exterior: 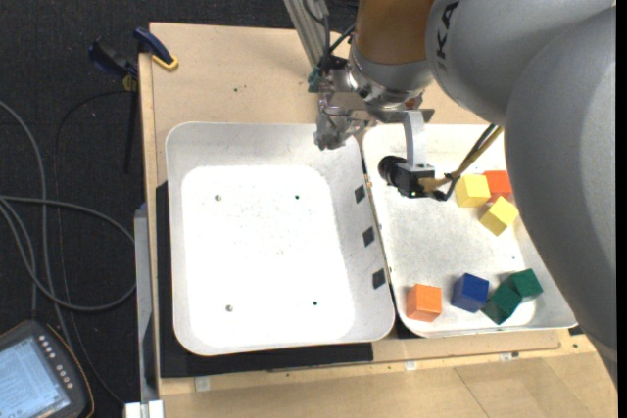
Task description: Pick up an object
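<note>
Gripper [335, 134] hung over the left bin's [186, 240] far right corner; finger state could not be told. Blocks [470, 291] lay along the right bin's [411, 240] near and right edges.

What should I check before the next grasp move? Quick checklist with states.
1. Objects in reach: ok, orange cube, blue cube, green blocks and yellow cubes lie in the right bin.
2. Gripper above a target: not ok, it sits over the bins' shared far edge.
3. Gripper free of load: cannot tell.
4. Target isolated: ok for the orange cube; green blocks touch.
5. Yellow cubes unobstructed: not ok, the arm overhangs them.
</note>
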Available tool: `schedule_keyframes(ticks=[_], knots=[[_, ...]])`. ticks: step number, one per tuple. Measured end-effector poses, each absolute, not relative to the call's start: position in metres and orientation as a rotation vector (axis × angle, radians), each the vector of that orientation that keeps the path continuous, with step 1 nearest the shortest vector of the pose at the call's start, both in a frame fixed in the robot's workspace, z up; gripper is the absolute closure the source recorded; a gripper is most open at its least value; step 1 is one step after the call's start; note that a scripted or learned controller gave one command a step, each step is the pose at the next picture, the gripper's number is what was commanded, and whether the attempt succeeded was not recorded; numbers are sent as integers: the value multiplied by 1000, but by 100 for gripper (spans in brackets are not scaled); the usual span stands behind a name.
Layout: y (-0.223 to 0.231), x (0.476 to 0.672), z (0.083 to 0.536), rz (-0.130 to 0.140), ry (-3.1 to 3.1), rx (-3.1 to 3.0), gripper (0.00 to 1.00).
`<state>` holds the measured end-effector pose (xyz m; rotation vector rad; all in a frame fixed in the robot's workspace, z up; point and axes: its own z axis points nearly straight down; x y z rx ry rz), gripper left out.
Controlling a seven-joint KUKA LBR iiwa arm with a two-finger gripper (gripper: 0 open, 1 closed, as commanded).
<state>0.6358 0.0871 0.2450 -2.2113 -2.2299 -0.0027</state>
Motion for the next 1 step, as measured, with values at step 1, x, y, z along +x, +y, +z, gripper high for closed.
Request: schedule_keyframes(ticks=[1], knots=[[81,642,234,2,-2222,-2221,100]])
